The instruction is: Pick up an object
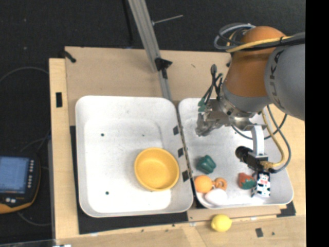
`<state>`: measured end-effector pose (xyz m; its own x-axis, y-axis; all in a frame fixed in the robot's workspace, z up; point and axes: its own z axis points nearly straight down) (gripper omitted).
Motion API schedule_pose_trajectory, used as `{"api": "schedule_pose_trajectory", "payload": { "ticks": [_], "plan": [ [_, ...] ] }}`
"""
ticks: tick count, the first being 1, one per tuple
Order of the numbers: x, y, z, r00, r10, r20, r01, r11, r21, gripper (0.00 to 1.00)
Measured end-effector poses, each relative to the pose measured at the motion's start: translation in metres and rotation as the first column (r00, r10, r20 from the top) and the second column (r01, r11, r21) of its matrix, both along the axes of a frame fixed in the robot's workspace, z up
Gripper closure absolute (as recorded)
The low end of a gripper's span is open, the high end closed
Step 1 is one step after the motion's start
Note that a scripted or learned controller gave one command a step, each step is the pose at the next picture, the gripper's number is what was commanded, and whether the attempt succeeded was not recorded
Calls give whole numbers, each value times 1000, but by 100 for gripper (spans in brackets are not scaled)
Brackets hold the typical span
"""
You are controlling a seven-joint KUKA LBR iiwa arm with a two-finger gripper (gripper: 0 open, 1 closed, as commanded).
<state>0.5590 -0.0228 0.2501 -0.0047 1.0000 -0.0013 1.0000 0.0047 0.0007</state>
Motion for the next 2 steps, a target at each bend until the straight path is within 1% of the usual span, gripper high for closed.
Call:
{"api": "schedule_pose_trajectory", "payload": {
  "ticks": [1, 2],
  "plan": [
    [-18, 46, 4, 1000, 3, 0, -3, 1000, 4, 100],
    [-26, 94, 9, 1000, 4, 2, -4, 1000, 4, 100]
  ]
}}
